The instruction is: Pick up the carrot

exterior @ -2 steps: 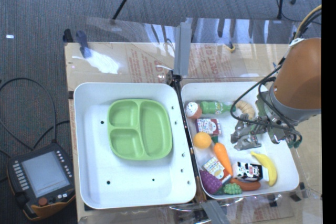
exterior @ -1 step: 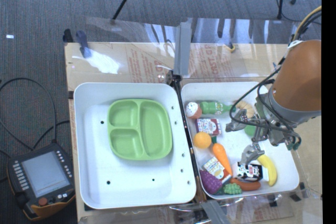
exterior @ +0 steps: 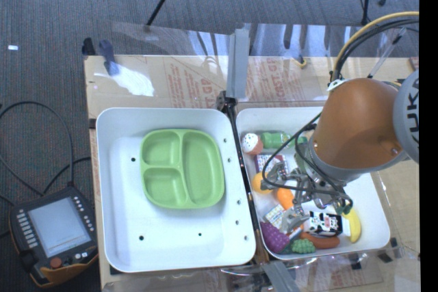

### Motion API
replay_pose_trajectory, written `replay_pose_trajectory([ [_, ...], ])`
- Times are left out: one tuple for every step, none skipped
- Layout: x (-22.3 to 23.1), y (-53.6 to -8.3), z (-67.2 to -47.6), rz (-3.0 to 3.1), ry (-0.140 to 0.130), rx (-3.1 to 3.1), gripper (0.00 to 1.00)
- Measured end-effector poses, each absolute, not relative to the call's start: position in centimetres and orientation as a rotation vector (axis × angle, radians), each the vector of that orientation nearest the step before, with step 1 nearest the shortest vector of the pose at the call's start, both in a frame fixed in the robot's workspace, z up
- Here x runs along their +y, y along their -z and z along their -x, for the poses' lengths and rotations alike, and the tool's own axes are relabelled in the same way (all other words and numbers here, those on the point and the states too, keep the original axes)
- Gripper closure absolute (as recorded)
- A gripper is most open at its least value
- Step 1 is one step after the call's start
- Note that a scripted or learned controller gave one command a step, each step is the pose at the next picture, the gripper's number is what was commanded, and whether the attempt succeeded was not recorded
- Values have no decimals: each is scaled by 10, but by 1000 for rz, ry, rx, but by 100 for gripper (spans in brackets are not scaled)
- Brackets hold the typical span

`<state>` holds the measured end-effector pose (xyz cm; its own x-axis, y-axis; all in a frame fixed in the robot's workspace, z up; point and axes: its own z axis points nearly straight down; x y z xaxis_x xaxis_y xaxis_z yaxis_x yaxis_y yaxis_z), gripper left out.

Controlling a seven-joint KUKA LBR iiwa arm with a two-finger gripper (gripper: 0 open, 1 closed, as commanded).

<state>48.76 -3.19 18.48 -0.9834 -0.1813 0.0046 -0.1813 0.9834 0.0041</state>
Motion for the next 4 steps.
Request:
replay_pose_trajectory([
  [-89,-92,-501,-377,2,-3128,0],
  [-87,-105,-506,-388,0,-3141,100],
  [-146,-225,-505,-711,-6,-3069,100],
  [-63,-274,-486,-157,2,-3140,100],
])
